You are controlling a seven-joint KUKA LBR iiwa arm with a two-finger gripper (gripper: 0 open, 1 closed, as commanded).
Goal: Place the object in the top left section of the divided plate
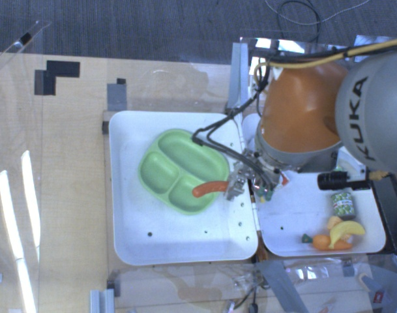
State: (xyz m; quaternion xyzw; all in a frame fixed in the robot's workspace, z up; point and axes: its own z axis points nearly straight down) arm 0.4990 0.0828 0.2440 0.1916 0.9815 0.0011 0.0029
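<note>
A green divided plate (pixel 178 158) lies tilted in the left white bin (pixel 133 233). It has one long section at the upper right and two smaller ones at the left and bottom. An orange-red sausage-shaped object (pixel 208 188) lies across the bottom section at the plate's right rim. Its right end reaches my gripper (pixel 238 186). The gripper hangs low over the bin's right edge, just right of the plate. The grey arm with its orange band (pixel 302 109) looms above it and hides much of the right bin.
The right bin (pixel 296 230) holds a banana (pixel 347 230), an orange carrot-like piece (pixel 328 242) and a small jar of green peas (pixel 342 203) at its right end. A black cable (pixel 214 130) loops over the plate's upper right. Bare bin floor lies below and left of the plate.
</note>
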